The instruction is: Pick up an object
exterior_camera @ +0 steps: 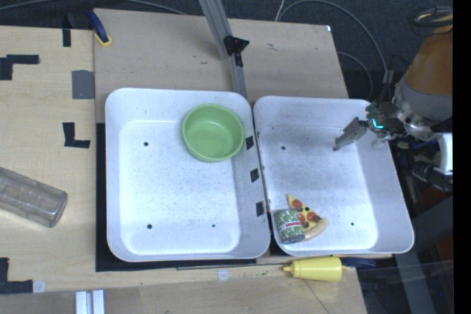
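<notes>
The gripper [346, 137] is hovering over the right bin's [383, 224] upper right part; whether its fingers are spread cannot be told. The pizza slice toy [300, 219] is lying near that bin's lower left corner, well apart from it. The green bowl [213, 132] is sitting in the left bin [132, 180].

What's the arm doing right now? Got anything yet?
Gripper over right bin, nothing in it. Pizza toy near front, untouched. Green bowl in left bin. Nothing in the way.
</notes>
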